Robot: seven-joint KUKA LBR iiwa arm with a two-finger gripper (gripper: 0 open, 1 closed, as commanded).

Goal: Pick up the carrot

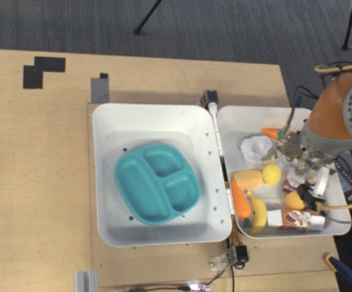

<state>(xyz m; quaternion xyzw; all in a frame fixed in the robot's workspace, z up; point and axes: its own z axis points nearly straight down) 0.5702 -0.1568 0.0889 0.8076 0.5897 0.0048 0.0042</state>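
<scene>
The carrot (241, 202) is a short orange piece with a green end. It lies along the left wall of the right bin (340, 227), next to a banana (258, 212). The gripper (295, 152) hangs over the middle of the right bin, below the arm's orange band (331, 111). It stands to the right of and above the carrot, apart from it, with a lemon (272, 174) between them. Nothing can be seen held in it.
Crowding the right bin are a white cup-like piece (255, 147), a yellow-orange block (248, 179), a small orange fruit (295, 200), a white and brown tube (295, 219) and an orange item (271, 132) at the back. A teal divided tray (157, 182) lies in the left bin (103, 163).
</scene>
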